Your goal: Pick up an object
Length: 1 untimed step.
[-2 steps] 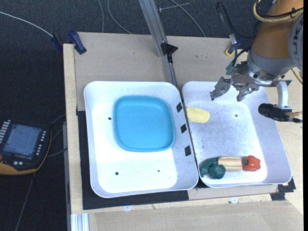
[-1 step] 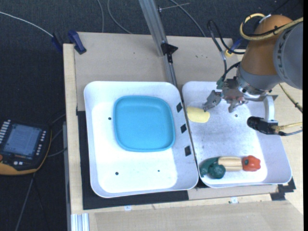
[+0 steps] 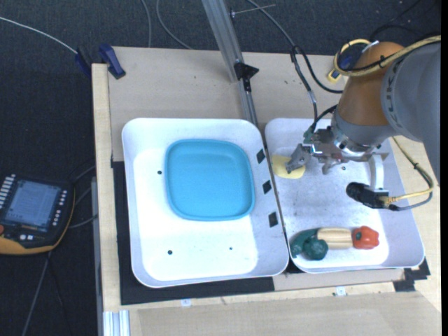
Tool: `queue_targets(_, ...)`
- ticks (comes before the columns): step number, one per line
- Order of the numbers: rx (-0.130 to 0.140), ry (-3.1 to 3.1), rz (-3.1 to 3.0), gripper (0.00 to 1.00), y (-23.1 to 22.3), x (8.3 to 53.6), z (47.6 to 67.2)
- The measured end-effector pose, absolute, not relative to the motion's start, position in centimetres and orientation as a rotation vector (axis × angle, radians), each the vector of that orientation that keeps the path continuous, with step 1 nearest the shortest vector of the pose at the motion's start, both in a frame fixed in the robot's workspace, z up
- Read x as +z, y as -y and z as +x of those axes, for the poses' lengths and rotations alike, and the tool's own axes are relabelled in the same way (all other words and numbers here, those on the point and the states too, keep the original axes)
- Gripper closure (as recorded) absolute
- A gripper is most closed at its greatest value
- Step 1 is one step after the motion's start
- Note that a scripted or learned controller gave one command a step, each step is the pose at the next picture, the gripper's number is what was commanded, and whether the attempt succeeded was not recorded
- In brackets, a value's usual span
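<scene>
Camera view — your gripper (image 3: 299,161) hangs low in the right bin (image 3: 413,247), by the pale yellow object (image 3: 285,166) at the bin's left wall. You cannot tell how the jaws stand — nothing visibly held, so the pick looks undone. No readable writing anywhere.

A robotics lab; teach pendant (image 3: 31,212) on dark carpet, loose cables (image 3: 175,5), wooden bench (image 3: 175,82).

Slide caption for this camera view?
Tool over pale yellow object in right bin; blue plate in left bin.
</scene>
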State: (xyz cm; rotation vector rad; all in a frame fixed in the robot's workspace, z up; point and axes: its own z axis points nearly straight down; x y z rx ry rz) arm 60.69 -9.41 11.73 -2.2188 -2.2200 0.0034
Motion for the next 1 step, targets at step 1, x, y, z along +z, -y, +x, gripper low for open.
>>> queue_targets(1, 0.002, 2.221, -2.220, 0.00, 9.37, 9.45, 60.66)
